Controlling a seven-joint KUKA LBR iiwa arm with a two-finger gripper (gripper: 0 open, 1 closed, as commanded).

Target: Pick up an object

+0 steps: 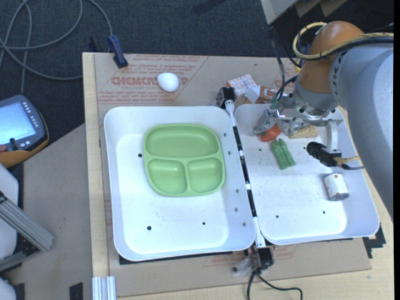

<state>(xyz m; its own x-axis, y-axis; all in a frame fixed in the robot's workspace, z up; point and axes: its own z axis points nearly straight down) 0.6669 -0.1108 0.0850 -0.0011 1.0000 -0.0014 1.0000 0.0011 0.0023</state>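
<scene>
My gripper point(275, 119) hangs low over the far left corner of the right bin point(300, 220). A small red-orange object point(270, 134) lies right under it, partly hidden by the gripper. Just in front lies a green stick-shaped object point(282, 153), slanted on the bin floor. A tan object point(305, 130) peeks out beneath the wrist. A white cylinder with a red mark point(336, 185) rests near the bin's right wall. I see nothing lifted off the bin floor.
The left bin point(181, 230) holds a green divided plate point(184, 159). Behind the bins, a white egg-shaped thing point(167, 81), a blue clip point(117, 51) and some small packets point(245, 86) sit on the cardboard. The arm covers the right bin's far right corner.
</scene>
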